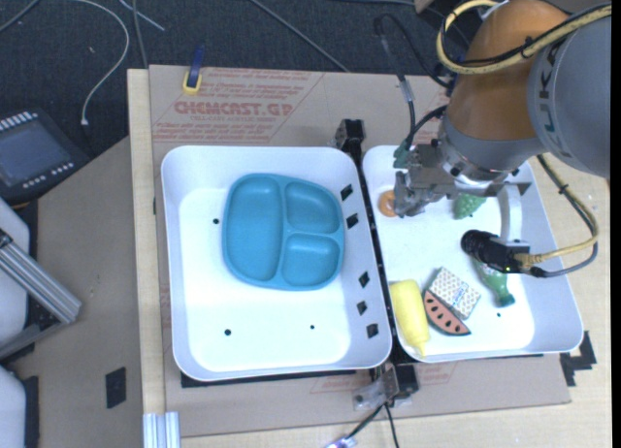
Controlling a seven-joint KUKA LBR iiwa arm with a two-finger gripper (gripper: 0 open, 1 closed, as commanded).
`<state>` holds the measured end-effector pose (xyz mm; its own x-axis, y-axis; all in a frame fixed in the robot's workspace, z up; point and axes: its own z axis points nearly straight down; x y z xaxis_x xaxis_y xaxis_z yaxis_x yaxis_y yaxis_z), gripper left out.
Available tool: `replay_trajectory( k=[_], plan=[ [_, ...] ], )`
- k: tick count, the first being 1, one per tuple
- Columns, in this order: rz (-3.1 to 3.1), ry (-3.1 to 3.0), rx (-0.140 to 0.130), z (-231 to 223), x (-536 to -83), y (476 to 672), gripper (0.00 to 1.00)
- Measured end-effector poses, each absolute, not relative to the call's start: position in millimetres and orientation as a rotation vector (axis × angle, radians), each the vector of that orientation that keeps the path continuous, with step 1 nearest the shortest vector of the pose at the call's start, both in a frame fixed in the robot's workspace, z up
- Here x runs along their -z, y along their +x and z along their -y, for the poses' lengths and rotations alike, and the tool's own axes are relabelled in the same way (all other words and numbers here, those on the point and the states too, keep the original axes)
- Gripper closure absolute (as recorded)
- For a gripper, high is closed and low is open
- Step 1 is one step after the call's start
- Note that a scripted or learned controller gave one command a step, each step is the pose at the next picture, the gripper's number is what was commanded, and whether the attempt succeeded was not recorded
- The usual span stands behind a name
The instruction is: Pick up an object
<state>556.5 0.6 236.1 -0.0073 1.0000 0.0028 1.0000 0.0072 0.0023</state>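
The fingers of the gripper (411, 202) point down into the right bin (553, 320), but from this slanted view you cannot tell how far apart they stand, and you see nothing between them. Take the gripper as your landmark for everything else.

Just beside its tip, on the side toward the left bin (184, 272), you see a small orange piece (387, 207), partly hidden by the gripper body. You cannot tell whether the two touch. On the gripper's other side, near it, lies a small green piece (471, 206) on the white floor.

Below the gripper in the view, toward the bin's near edge, you find a yellow piece (409, 312) lying along the wall next to the left bin. A watermelon-slice toy (449, 320) lies just beside it, and a pale patterned block (454, 289) touches or overlaps that slice. Farther from the gripper, toward the bin's outer wall, lies a teal-green piece (500, 288).

Well apart from the gripper, across the divide, you see a blue divided plate (283, 233) lying flat in the left bin
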Motion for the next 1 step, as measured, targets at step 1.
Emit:
replay_trajectory(
  k=[1],
  plan=[
    [2.225,-2.212,-0.001,-52.7,-222.0,560.1,1.00]
  ],
)
